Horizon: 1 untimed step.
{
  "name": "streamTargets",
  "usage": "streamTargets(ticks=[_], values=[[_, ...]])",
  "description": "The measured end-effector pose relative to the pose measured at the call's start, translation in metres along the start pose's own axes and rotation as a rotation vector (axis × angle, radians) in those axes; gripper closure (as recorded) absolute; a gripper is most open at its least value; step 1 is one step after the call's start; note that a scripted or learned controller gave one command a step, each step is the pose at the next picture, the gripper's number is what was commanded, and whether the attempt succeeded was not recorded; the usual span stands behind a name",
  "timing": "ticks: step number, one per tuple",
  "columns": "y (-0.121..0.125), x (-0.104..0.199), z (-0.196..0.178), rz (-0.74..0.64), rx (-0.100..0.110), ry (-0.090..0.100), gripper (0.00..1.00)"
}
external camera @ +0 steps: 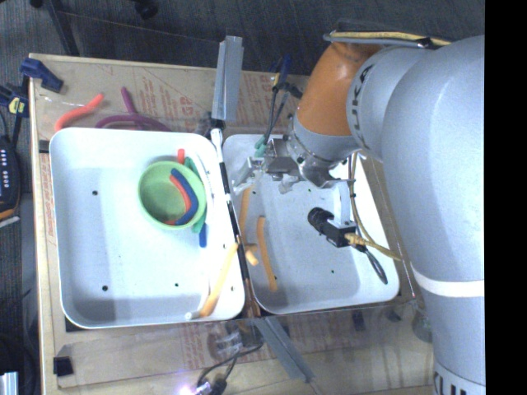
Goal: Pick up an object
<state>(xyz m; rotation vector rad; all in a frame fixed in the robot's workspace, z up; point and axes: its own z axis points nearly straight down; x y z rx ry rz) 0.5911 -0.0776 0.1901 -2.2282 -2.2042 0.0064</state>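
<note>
My gripper (269,166) hangs low over the far left corner of the right bin (329,290); its tip is a cluster of grey metal parts. An orange stick (265,253) lies on that bin's floor, nearer the front than the gripper. A second orange stick (244,211) lies along the bin's left wall, just below the gripper. A thin dark object (376,267) lies near the right wall. In the left bin (90,245) stands a green bowl (169,194) holding red, blue and green curved pieces. Nothing shows between the fingers.
A yellow-orange stick (220,278) leans against the left bin's right wall, with a small blue piece (202,235) beside the bowl. Behind the left bin lie an orange-handled tool (78,112) and a purple loop (132,123). The arm's grey body covers the right side.
</note>
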Motion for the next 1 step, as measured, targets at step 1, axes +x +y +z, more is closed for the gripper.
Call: streamTargets(ticks=[1], values=[[0.0094, -0.05, 0.0982, -0.101, -0.006, -0.002, 0.0]])
